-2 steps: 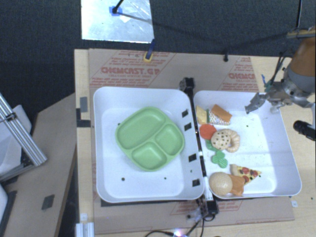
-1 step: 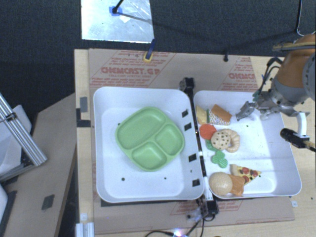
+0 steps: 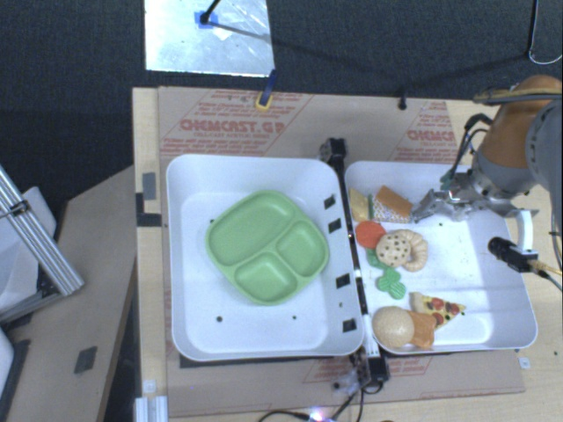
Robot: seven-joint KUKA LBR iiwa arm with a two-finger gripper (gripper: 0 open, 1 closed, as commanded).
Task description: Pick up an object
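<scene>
My gripper (image 3: 433,207) hangs low over the upper part of the right bin (image 3: 501,280), and nothing shows in its grip. Just to its left lies a toy sandwich slice (image 3: 392,204), with a yellow piece (image 3: 359,207) beside it. Below them sit a red tomato (image 3: 369,234) and a speckled cookie on a bread ring (image 3: 401,249). Further toward the front are a green leafy piece (image 3: 390,282), a pizza slice (image 3: 438,307) and a tan bun (image 3: 392,325) with an orange piece (image 3: 424,331) against it.
The left bin (image 3: 193,200) holds a green divided plate (image 3: 266,246). A black divider with clips (image 3: 345,236) runs between the bins. A black part of the arm (image 3: 512,253) hangs over the right bin's right side. The toys crowd the right bin's left half.
</scene>
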